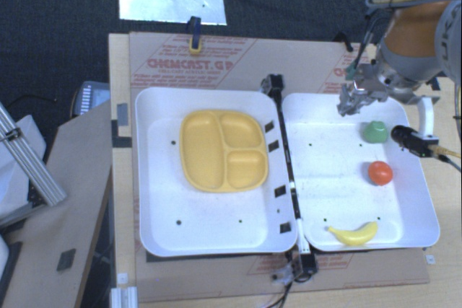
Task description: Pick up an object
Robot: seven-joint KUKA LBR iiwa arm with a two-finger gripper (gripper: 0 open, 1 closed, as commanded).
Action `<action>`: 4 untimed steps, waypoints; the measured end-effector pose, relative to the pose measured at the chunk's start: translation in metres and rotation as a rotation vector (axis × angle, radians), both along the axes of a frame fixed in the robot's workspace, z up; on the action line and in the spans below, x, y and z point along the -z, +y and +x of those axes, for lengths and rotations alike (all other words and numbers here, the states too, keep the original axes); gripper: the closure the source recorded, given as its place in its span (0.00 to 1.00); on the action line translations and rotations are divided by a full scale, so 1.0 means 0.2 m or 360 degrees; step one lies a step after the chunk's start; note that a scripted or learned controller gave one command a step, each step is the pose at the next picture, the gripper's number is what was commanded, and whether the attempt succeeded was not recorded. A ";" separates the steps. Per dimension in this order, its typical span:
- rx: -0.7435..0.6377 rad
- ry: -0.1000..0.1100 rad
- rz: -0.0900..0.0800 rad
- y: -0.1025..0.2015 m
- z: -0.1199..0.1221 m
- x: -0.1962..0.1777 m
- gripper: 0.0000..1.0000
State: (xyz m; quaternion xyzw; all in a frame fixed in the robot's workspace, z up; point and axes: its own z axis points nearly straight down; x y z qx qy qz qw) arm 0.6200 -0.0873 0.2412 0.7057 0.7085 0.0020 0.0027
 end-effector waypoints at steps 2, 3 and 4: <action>-0.0008 0.0008 0.0004 0.47 -0.09 0.03 1.00; -0.0007 0.0009 0.0003 0.69 -0.11 0.05 1.00; -0.0009 0.0008 0.0004 0.98 -0.07 0.09 1.00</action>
